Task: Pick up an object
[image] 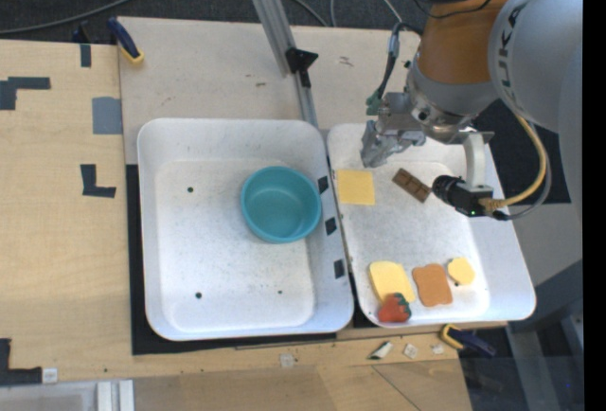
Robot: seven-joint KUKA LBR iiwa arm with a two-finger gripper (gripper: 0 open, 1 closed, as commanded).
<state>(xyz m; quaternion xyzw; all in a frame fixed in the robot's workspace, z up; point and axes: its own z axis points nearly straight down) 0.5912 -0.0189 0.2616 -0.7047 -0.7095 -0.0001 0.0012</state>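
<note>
Camera view from above, at a slant: showed two shallow white bins side by side on a wooden bench, left bin [151,146] and right bin [516,303]. Showed a grey arm [530,30] with an orange band reaching in from the right. Found the gripper [372,156] low over the far left corner of the right bin, just beyond a flat yellow square [356,187] and near a small brown piece [409,183]. Could not tell whether the gripper was wide or narrow, being dark and seen nearly end-on. Saw nothing held in it. Counted the loose things still lying on the bin floors: the yellow square close to the wall shared with the left bin, the brown piece just to its right, and, well apart at the near end of the right bin, a pale yellow lump [389,277], an orange slab [433,285], a small yellow round [460,271] and a red strawberry-like toy [395,309]. Noted a teal bowl [279,203] standing upright, alone, in the left bin. Judged the task barely begun: approach apparently made, nothing lifted, nothing seen gripped. Judged the yellow square the likeliest target, being nearest the gripper, though could not be sure. Left to do, by that reading: descend onto one thing, close on it, and raise it clear of the bin floor.
</note>
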